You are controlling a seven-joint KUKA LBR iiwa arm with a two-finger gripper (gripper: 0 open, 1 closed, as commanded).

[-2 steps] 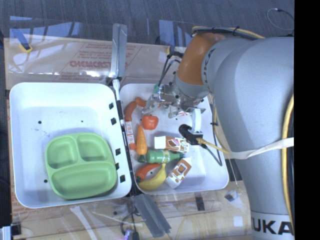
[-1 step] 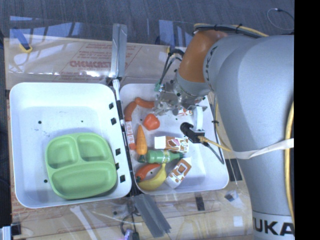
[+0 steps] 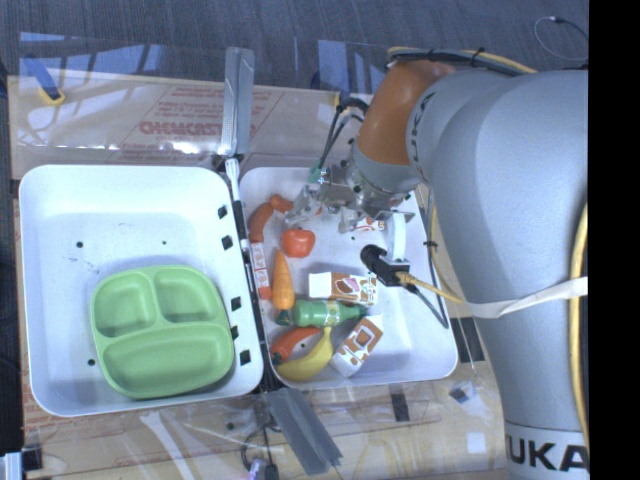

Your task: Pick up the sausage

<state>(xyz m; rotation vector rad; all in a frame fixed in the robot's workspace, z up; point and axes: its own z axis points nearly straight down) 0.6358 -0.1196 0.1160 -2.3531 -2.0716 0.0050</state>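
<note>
The sausage is a short reddish-brown link lying against the left wall of the right bin, near its far end. My gripper hangs over the far part of that bin, to the right of the sausage and a little apart from it. Nothing shows between the sausage and the gripper but bare bin floor, and the sausage rests on that floor.
A red tomato, an orange carrot, a green bottle, a banana and two small cartons crowd the right bin. The left bin holds a green divided plate.
</note>
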